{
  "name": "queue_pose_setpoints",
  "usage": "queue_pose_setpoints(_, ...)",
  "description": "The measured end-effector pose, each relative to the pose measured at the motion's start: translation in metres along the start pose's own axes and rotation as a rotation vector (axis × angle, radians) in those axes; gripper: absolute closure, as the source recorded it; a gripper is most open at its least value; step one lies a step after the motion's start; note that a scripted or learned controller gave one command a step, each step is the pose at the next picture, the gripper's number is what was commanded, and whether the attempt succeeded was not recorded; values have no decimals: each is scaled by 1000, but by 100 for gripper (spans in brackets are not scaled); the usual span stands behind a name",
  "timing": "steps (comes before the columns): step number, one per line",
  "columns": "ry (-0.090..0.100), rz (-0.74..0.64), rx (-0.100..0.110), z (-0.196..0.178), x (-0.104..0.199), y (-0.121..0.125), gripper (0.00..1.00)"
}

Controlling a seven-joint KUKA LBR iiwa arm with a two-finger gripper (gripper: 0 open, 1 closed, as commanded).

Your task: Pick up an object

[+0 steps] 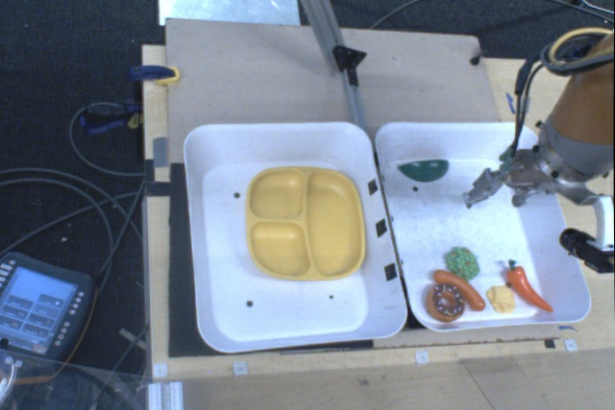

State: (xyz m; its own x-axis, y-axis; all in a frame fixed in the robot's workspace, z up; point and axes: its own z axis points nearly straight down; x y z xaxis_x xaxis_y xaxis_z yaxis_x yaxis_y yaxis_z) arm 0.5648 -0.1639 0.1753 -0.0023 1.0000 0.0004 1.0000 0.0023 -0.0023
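Camera view: gripper [483,188] open, holding nothing; green bowl [424,170] just beside it, to its left.

Arm reaches leftward, end effector [483,191] tilted down.

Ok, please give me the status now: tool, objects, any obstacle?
Tool above right bin, holding nothing. Toy food clustered at bin's near edge: carrot, donut, sausage. Green bowl far side. Path clear.

In the right-hand shallow white bin [538,235] a dark green bowl [424,170] lies near the far wall. Clustered at the near edge: bushy green broccoli [462,261], red sausage [459,289], brown frosted doughnut [446,302], small yellow chunk [501,299], orange carrot [527,287].
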Motion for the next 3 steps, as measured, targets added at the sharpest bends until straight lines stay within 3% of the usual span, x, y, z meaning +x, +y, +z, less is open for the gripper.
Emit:
queue_pose_setpoints(2, 0, 2, 0, 87, -1, -8, 0)
queue_pose_setpoints(3, 0, 3, -6, 74, -1, -7, 100)
